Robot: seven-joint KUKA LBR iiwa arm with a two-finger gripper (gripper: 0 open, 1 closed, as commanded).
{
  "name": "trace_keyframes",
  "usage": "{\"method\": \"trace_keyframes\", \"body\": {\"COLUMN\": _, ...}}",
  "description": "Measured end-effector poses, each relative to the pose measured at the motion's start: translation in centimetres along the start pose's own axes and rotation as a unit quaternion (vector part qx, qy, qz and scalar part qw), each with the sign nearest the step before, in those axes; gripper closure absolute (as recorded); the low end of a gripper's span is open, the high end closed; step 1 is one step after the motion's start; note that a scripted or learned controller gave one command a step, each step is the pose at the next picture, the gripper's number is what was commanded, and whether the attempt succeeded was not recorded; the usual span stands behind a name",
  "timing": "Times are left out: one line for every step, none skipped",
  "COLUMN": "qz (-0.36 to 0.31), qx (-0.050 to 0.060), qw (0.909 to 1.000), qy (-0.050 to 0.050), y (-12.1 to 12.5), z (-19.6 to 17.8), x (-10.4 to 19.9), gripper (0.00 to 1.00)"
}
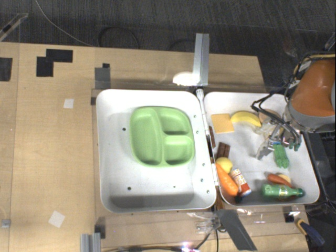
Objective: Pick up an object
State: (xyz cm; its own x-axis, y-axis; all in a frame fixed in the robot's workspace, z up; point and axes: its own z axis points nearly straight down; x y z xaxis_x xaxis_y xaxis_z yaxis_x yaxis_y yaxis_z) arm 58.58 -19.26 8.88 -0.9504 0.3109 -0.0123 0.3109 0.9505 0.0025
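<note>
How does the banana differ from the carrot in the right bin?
The banana is yellow; the carrot is orange. The banana lies near the bin's far side, beside a yellow cheese slice; the carrot lies at the near left corner. The banana is curved, the carrot straight and tapered. Both rest in the right bin.

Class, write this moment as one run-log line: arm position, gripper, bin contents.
arm: over right bin | gripper: above bin floor, nothing seen held | right bin: banana, carrot, green bottle | left bin: green tray
</note>
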Motion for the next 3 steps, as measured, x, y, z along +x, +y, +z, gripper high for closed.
{"method": "trace_keyframes", "body": {"qz": 0.036, "qx": 0.001, "qw": 0.9993, "qy": -0.001, "y": -3.0, "z": -0.2, "x": 6.1, "gripper": 0.0}}
{"method": "trace_keyframes", "body": {"qz": 0.06, "qx": 0.0, "qw": 0.9982, "qy": -0.004, "y": -4.0, "z": -0.3, "x": 8.1, "gripper": 0.0}}
{"method": "trace_keyframes", "body": {"qz": 0.021, "qx": 0.001, "qw": 0.9998, "qy": -0.005, "y": -4.0, "z": -0.3, "x": 8.3, "gripper": 0.0}}
